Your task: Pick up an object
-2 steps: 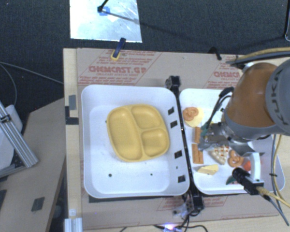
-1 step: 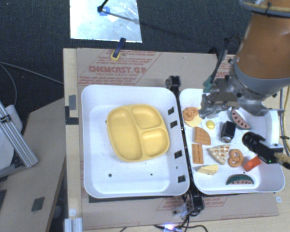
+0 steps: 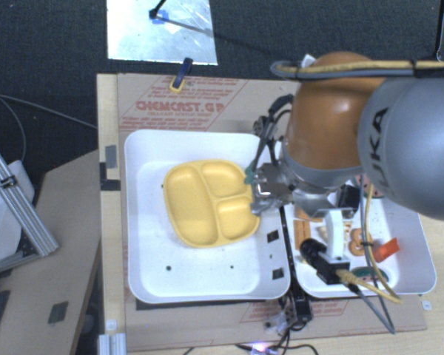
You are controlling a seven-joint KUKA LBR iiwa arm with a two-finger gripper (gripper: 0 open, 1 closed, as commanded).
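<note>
The arm [image 3: 355, 139] hides much of the right bin [image 3: 418, 272] and its jumbled objects [image 3: 355, 239].

One fixed overhead camera slants down on both bins [image 3: 144, 220].

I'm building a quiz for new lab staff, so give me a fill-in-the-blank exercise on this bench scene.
1. The divided tray is coloured ____.
2. The tray lies in the ____ bin of the two in the camera view.
3. The tray has ____ compartments.
4. The arm wears a band coloured ____ above its wrist.

Missing words: yellow; left; three; orange
</note>
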